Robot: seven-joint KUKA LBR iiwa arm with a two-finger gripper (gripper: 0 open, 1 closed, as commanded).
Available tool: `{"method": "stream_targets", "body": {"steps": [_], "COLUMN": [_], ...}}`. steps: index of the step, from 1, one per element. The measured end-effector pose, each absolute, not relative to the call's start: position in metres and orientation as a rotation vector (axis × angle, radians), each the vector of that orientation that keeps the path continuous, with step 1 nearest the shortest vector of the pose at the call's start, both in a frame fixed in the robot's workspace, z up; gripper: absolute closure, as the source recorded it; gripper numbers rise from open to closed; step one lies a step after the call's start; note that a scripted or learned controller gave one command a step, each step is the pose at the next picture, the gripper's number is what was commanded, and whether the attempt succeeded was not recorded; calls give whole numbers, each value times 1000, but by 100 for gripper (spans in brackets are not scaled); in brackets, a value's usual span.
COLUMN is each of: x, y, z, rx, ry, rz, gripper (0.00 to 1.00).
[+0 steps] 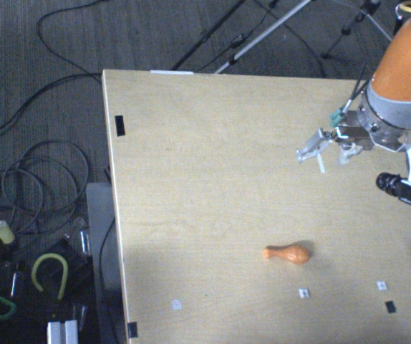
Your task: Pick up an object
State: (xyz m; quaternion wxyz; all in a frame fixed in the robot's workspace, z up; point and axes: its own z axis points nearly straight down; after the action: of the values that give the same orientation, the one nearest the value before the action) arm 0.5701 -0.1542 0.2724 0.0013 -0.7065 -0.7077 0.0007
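A small orange pear-shaped object lies on its side on the tan bench surface, its narrow end pointing left. My gripper hangs above the bench at the right, up and to the right of the object and well apart from it. Its fingers are spread open and nothing sits between them. The orange band of the arm rises behind the wrist at the right edge.
Small square markers dot the lower right of the bench. A black tag sits near the left edge. Cables and tools cover the floor at left; stand legs cross behind the bench.
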Motion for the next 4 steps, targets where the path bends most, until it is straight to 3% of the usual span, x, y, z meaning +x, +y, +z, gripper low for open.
{"method": "stream_targets", "body": {"steps": [1, 2, 3, 4], "x": [641, 668, 669, 668], "y": [-195, -220, -223, -205], "z": [240, 200, 117, 113], "rx": [-2226, -2075, -1803, -1724], "ry": [-2217, -2363, -2574, -2627], "rz": [8, 7, 4, 5], "gripper": [0, 0, 0, 0]}}
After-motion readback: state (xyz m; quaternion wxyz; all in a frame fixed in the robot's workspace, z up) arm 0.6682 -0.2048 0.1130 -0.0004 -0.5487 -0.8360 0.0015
